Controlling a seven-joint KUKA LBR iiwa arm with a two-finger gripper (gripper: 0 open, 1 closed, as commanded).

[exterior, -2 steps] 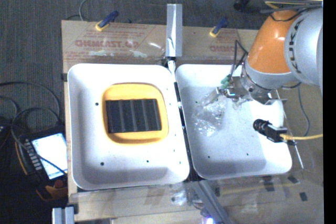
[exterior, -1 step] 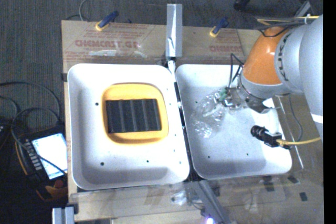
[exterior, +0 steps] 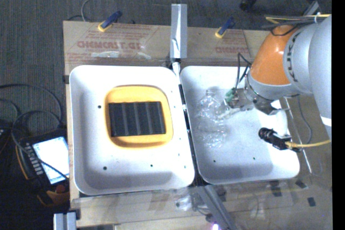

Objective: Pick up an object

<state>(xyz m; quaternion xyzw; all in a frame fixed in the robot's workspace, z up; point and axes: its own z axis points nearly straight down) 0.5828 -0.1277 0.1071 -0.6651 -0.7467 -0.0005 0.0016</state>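
A crumpled clear plastic object [exterior: 211, 118] lies in the right bin [exterior: 242, 164], left of its middle. A yellow tray-like object with a black ribbed insert [exterior: 138, 116] rests flat in the left bin [exterior: 91, 169]. My gripper [exterior: 234, 98] is low over the right bin's upper middle, just right of the clear plastic's top end. A small green part shows at its tip. The orange band [exterior: 272, 64] and grey arm hide the bin's upper right corner.
A black plug on a yellow cable [exterior: 273, 137] hangs over the right bin's right side. The raised rims between the two bins [exterior: 183, 116] meet in the middle. Blue and yellow clamps [exterior: 109, 20] sit on the cardboard at the back.
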